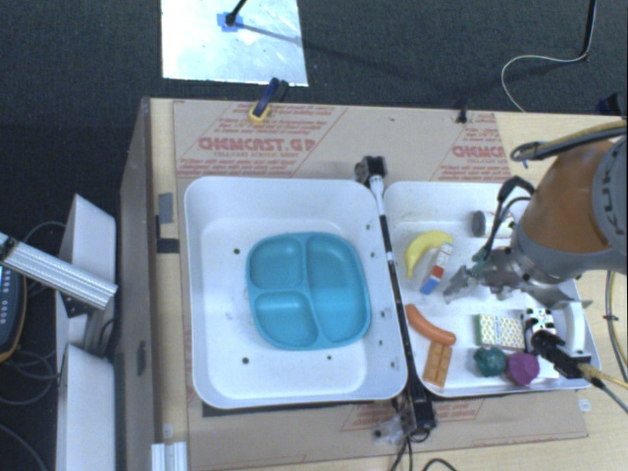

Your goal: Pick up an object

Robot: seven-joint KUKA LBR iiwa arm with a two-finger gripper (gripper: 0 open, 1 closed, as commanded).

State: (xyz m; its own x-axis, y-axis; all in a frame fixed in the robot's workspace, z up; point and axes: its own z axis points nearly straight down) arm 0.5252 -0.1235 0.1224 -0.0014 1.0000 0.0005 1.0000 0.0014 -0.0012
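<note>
White plastic, two shallow bins side by side on the bench: the left bin (211, 263) carries a blue divided plate (306, 289) near its middle, and the right bin (412, 200) carries every loose thing the task could mean. A yellow banana (425, 248) lies toward the back of that bin, close to the wall it shares with the left bin, with a small tube with a blue end (435, 269) touching its front side. An orange carrot-like piece (430, 324) and a tan wafer-like block (438, 363) lie by the front left corner. Along the front edge sit a patterned card (501, 331), a teal lump (489, 361) and a purple lump (523, 367), the last two touching. A small grey piece (477, 223) lies near the back edge.

The gripper (469, 278) hangs over the middle of the right bin, just to the right of the tube, its grey fingers spread apart with nothing between them. I judge this the approach step: no object is lifted yet. The next move seems to call for picking one target, probably the tube or banana nearest the fingertips, lining the spread fingers across it, descending to the bin floor and closing. The crowding of tube against banana could spoil a clean pinch
</note>
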